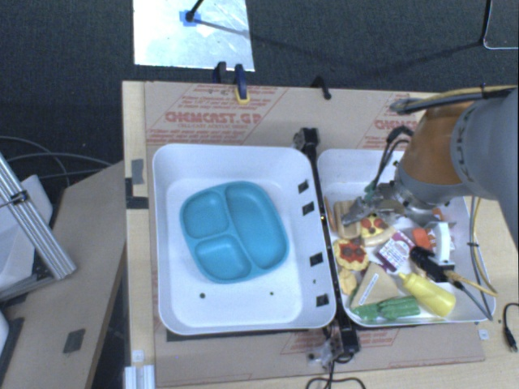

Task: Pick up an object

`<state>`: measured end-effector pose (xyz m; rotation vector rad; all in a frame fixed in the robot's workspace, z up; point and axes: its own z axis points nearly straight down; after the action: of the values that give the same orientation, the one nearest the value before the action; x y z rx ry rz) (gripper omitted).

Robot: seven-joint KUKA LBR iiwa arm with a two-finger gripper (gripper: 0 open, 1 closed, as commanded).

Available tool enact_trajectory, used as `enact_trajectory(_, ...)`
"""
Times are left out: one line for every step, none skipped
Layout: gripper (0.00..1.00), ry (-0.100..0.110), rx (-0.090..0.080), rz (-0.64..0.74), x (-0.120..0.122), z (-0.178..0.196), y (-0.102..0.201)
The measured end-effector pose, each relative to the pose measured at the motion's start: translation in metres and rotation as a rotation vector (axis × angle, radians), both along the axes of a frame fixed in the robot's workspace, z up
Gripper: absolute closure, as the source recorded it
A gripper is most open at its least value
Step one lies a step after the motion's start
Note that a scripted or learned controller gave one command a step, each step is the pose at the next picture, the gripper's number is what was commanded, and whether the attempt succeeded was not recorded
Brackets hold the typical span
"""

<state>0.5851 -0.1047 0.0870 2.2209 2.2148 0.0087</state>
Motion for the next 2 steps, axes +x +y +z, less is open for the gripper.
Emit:
enact_trajectory(0.0, 0.005, 0.004, 0.012, -0.081, 0.102, 0.077)
enact_trajectory(0.0, 0.004, 0.001, 0.014, -0.056, 0.097, 0.146)
